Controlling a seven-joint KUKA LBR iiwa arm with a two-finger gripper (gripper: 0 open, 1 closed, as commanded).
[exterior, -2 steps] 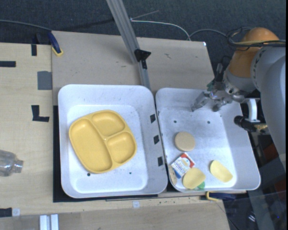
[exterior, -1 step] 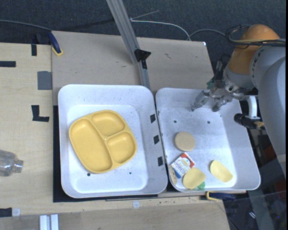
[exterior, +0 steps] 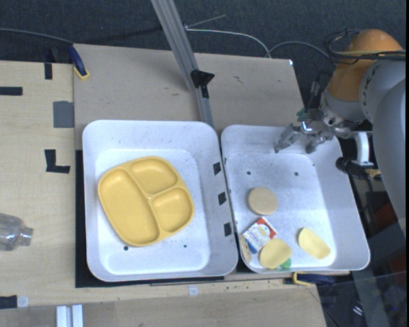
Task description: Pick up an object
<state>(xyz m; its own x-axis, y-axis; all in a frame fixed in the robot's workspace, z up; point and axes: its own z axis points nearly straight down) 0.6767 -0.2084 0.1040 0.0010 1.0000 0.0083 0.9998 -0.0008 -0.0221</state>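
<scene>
1. Nearest us, along the right bin's (exterior: 341,216) front edge, lie a small packet (exterior: 258,235), a yellow lump (exterior: 275,253) touching it, and a second yellow piece (exterior: 314,243) just beside.
2. Further back sits a round tan disc (exterior: 262,200), apart from the others; we judge it the easiest pick.
3. Our claw (exterior: 297,139) hovers over the far rim of the right bin, fingers spread apart and holding nothing.
4. To do this well, we should centre over the disc, descend straight, and close across its width.
5. We would avoid the front cluster, since the packet and lump touch and crowd the bin wall.
6. In the left bin (exterior: 92,203) rests a yellow divided tray (exterior: 145,199).
7. A clear bottle (exterior: 7,230) lies on the table (exterior: 27,182) far left; a metal post (exterior: 174,29) slants overhead.
</scene>
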